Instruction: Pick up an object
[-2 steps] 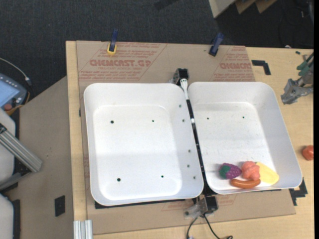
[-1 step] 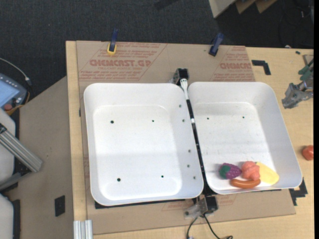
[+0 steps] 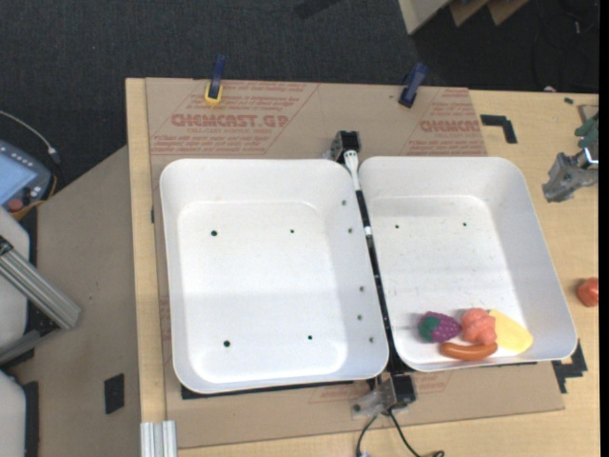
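Several toy foods lie together in the near corner of the right bin [image 3: 457,208]. Among them are a purple grape bunch [image 3: 439,327], a red-orange lumpy piece [image 3: 480,325], a yellow piece [image 3: 515,335] and a curved orange sausage-like piece [image 3: 468,351]. My gripper [image 3: 568,172] shows as a grey shape at the far right, outside the right bin's far right rim and well away from the toys. Nothing is visible in it.
The left bin [image 3: 257,274] lies beside the right one, and a black strip runs between them. Both rest on a cardboard sheet [image 3: 285,112] held by blue clamps [image 3: 217,74]. A small orange-red blob [image 3: 588,292] sits at the right edge beside the right bin.
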You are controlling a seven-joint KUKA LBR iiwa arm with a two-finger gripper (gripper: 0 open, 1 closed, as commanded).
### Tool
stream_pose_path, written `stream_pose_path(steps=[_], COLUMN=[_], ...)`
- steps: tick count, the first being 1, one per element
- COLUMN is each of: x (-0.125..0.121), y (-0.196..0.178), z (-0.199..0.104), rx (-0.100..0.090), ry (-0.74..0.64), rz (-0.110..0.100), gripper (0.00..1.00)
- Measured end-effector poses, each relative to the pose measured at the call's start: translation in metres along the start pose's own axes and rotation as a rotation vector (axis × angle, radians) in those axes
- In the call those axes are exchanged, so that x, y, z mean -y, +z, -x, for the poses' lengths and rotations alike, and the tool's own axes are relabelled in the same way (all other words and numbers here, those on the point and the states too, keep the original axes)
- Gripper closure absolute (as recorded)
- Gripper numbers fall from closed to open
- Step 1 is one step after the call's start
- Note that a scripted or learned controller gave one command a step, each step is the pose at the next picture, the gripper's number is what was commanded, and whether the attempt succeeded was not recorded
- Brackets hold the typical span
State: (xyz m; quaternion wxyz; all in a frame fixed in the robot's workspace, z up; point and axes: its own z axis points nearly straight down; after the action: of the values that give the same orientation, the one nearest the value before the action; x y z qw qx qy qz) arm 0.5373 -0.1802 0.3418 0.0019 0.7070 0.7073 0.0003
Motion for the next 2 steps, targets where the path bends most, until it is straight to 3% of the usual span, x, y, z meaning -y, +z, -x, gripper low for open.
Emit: stream_pose_path(steps=[1, 2], x=[-0.001, 0.001], y=[-0.01, 0.039], z=[0.0, 0.045], rx=[0.002, -0.003], ry=[0.0, 0.002], rz=[0.003, -0.006], gripper=[1.0, 1.0])
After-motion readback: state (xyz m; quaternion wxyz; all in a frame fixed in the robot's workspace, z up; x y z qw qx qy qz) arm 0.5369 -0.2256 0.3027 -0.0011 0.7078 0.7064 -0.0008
